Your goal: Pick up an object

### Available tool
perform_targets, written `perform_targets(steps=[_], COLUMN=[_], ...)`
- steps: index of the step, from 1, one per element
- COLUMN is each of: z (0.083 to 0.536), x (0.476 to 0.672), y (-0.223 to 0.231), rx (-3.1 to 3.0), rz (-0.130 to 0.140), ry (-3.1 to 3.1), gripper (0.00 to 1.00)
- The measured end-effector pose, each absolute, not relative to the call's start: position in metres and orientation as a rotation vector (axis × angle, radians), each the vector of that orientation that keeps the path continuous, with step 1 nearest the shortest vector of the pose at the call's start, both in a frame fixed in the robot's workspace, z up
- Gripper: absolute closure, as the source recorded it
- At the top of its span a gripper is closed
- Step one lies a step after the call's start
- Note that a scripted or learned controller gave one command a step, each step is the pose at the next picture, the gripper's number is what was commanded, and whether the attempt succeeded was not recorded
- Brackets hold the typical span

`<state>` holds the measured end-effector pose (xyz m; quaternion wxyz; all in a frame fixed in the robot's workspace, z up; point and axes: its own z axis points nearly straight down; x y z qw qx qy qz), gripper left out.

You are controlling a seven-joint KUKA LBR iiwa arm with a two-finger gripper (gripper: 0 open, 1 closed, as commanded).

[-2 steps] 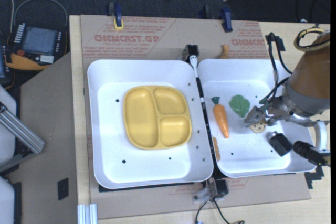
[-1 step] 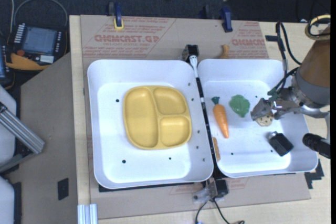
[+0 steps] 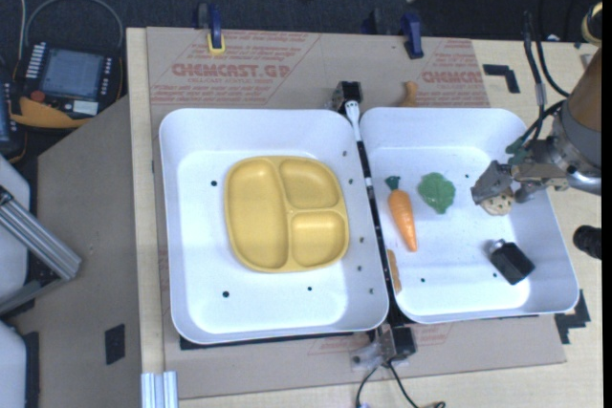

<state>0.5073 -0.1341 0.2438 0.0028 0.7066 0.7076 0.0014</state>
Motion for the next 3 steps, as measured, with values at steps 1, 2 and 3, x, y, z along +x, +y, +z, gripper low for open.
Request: perform_targets(steps=[1,2,3], z=[0.238,0.229,0.222], x=[0.519,0.538,0.558], y=[-0.087,-0.048,0.009], rx=[2.216,2.217,2.214], rz=[0.001,0.001,0.003], ry=[2.226,2.223,2.227], gripper=[1.00,1.00,1.00])
